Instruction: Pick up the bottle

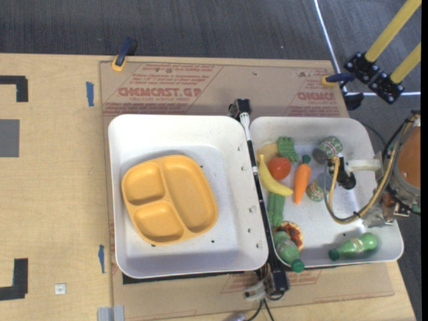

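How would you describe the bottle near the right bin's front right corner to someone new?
Look in the right bin, at its front right corner. The bottle lies there on its side. It is all green with a yellow label, and it lies apart from the toy food.

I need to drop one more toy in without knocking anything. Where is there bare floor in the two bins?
Left bin: bare strips all around the yellow tray, widest along the far wall. Right bin: crowded on its left with banana, carrot and tomato; bare floor lies centrally, above the green bottle.
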Action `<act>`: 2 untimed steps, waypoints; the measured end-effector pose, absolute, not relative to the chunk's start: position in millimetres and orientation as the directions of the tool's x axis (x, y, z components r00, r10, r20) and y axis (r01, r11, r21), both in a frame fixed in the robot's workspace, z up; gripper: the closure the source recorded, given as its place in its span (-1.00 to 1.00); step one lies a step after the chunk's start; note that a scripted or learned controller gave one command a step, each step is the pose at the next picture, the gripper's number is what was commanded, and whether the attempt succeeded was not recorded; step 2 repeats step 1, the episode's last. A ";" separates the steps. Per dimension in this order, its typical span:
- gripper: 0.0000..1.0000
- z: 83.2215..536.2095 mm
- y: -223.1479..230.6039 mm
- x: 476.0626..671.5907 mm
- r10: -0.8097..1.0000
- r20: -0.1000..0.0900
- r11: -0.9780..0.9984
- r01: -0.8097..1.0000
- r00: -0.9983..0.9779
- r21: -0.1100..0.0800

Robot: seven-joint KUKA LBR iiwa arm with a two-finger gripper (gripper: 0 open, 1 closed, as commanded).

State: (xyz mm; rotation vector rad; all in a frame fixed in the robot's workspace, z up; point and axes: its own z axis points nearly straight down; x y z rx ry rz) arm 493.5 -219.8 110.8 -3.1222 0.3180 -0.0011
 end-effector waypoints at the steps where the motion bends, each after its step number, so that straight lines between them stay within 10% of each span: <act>1: -1.00 110.8 -219.7 493.5 -0.201 0.000 -0.980 -0.201 0.980 -0.003; 2: -1.00 110.8 -219.7 493.5 -0.201 0.000 -0.980 -0.201 0.980 -0.003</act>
